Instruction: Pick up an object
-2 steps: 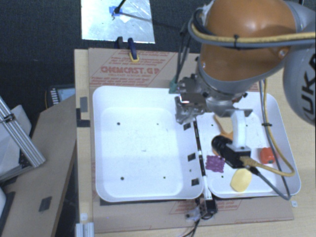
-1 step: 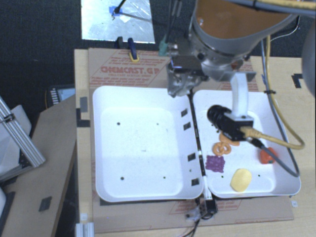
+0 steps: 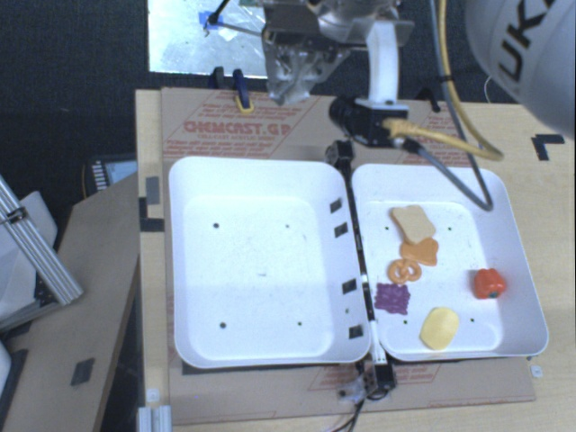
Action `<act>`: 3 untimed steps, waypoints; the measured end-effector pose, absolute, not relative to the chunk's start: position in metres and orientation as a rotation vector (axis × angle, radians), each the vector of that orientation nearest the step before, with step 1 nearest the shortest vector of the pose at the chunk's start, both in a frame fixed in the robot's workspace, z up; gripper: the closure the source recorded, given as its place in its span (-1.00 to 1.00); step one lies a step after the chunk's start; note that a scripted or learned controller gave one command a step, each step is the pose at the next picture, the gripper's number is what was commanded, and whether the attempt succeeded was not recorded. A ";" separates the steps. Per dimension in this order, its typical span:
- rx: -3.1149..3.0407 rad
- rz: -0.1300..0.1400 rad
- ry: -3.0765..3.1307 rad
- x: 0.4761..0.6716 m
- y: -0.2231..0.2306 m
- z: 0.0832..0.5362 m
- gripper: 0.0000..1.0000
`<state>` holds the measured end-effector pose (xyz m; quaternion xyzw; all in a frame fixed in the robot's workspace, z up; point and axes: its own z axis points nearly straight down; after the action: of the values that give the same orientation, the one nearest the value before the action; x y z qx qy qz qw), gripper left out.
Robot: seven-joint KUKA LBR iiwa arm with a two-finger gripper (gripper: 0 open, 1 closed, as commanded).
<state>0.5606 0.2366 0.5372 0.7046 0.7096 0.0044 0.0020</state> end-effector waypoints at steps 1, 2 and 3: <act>2.226 -0.025 2.227 0.539 0.233 0.353 1.00; 2.220 0.009 2.214 0.673 0.229 0.363 1.00; 2.214 0.005 2.230 0.574 0.235 0.393 1.00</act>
<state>0.5741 0.2351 0.3927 0.7045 0.7097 0.0015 -0.0005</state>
